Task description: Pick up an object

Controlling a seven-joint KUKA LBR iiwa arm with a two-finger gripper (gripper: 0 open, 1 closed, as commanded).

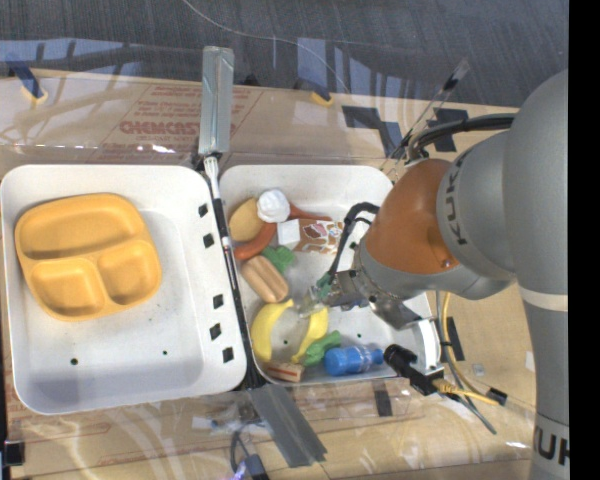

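Note:
The right bin (365, 180) holds a heap of toy food. Along its left side lie a white-capped item (273, 205), a tan round piece (245, 220), a red sausage (254, 244), a green piece (279, 258) and a hot dog bun (265, 280). At the front are yellow bananas (269, 329) and a blue bottle (354, 359). My gripper (321, 295) hangs low over the bin's middle, just above the right banana (314, 328) and right of the bun. The wrist hides the bin's right half.
A yellow divided tray (87, 253) rests in the left bin (130, 368). A metal divider bar (216, 98) stands between the bins at the back. A small white box (288, 233) and a brown packet (323, 234) lie near the sausage. Cables trail at the front right.

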